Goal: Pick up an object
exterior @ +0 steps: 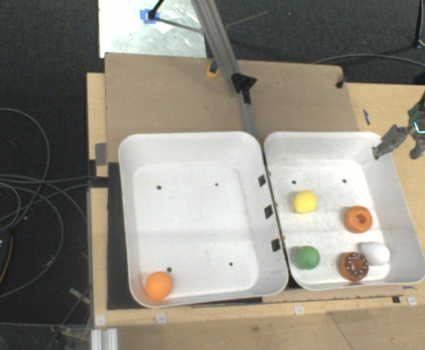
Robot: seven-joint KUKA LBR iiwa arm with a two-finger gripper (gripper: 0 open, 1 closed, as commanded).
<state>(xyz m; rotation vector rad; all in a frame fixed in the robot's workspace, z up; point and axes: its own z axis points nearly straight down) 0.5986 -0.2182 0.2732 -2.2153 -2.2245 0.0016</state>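
1. Gripper (402, 143) sits at the far right of my camera view, over the upper right corner of the right bin (409, 224). I can see two grey fingers spread apart — one (384, 146) over the bin's rim, the other further right over the bench (219, 97) — and nothing lies between them.
2. Right bin holds five things, all well below and to the left of the gripper. A yellow ball (305, 202) lies nearest the bin's middle, by itself.
3. To the right of the yellow ball, close to the right wall, I see an orange ring (358, 219) lying flat.
4. Along the near edge, a green ball (306, 257) rests close to the left wall of that bin.
5. In the near right corner, a brown ring with speckles (353, 266) lies flat, and a white egg-shaped object (375, 253) sits just beside it, touching or almost touching — I cannot tell which.
6. Left bin (132, 195) holds one orange ball (157, 286) in its near left corner, close against the wall.
7. The two bins sit side by side, their inner rims meeting, with small black clips along the join.
8. A grey pole (216, 31) slants across the top of the view, ending just above where the bins meet.
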